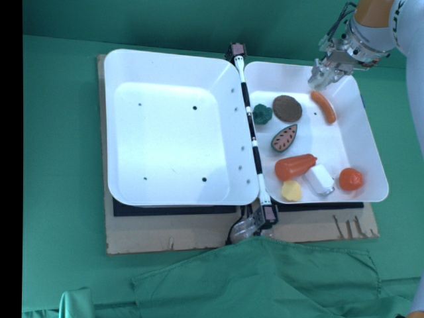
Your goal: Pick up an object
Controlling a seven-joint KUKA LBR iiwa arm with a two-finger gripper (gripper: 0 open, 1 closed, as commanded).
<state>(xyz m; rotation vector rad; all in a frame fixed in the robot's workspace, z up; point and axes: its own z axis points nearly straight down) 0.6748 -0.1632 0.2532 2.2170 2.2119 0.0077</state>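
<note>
Bright, even overhead light with a green cast throughout. Near-blown white on the 2 bins (172, 78), strongest glare on the left one. Soft, faint shadows, darkest along the bins' front edge. Slightly soft focus overall; mild blur on the pincer (322, 77) and the arm (381, 12).
</note>
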